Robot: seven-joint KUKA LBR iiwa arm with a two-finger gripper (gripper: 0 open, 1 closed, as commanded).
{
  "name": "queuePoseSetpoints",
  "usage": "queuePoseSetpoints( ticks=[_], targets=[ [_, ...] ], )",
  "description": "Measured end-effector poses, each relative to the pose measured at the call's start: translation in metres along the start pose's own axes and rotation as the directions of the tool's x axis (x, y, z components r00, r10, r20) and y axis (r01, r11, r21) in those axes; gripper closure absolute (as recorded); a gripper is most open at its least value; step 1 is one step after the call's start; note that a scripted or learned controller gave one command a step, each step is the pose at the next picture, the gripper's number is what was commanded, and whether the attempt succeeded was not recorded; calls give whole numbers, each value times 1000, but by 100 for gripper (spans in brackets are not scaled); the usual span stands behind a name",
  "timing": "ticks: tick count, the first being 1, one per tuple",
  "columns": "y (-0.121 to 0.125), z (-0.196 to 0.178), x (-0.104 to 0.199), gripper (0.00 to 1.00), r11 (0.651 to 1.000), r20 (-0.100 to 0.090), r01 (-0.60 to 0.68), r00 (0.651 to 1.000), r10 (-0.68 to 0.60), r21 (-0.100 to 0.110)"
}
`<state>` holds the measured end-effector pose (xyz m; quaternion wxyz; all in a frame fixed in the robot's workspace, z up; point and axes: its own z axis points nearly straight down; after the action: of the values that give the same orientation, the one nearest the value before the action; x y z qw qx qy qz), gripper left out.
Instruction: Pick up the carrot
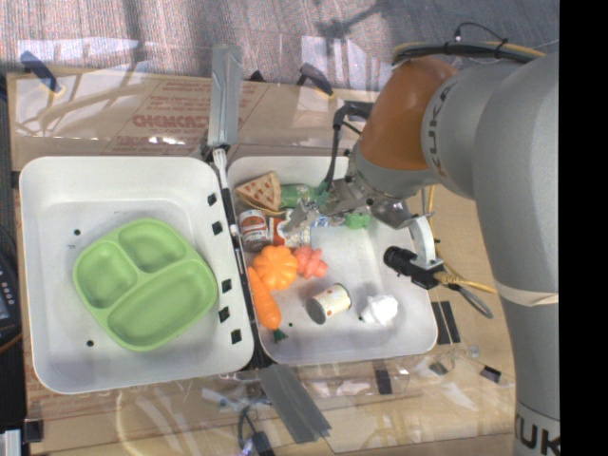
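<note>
The slim orange carrot [265, 309] lies untouched by the right bin's [414, 338] left wall, just near of the orange pumpkin [275, 266]. The gripper [318, 209] hovers farther back; its grip I cannot tell. Approach stage: it must travel nearer and left.

**Worktop and floor behind it**

From my feed I see a tan cardboard-like worktop [142, 112] with reversed red print, glossy with reflected light. Beyond its far edge lies grey ribbed flooring [171, 12] crossed by shadows. Strips of grey tape [290, 402] sit along the near edge.
</note>
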<state>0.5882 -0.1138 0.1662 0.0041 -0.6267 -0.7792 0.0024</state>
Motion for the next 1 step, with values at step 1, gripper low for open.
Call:
queuePoseSetpoints(
  ticks=[1],
  targets=[
    [-37,78,28,0,996,2,94,996,-94,-5]
  ],
)
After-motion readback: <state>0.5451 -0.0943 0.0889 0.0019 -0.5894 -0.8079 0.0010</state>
